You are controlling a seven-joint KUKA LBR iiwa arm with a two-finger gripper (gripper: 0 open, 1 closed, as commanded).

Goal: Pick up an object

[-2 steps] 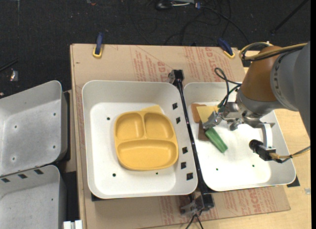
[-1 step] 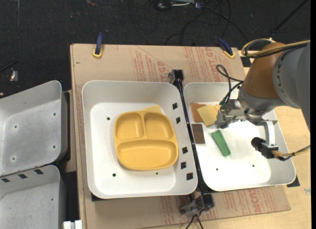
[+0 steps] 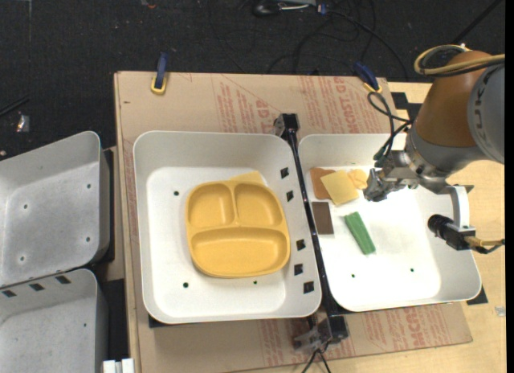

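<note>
Green block: small, flat, oblong; lies in the right bin, long axis slanting from upper left to lower right. Bare white floor lies to its right and below. Just beside it at upper left: yellow piece, brown pieces. Gripper is above it, near the yellow piece; jaw state cannot be told.

We see bright, even overhead light w/ the white bins near blown out, esp. the right bin floor, where detail washes away. Shadows are short & soft: a thin one hugs the yellow tray, another sits under the green block. The dark floor up top stays underexposed, grainy. The arm shows a soft sheen on its orange band. Focus is fair overall, slightly soft; edges look straight, w/ no clear warp.
</note>
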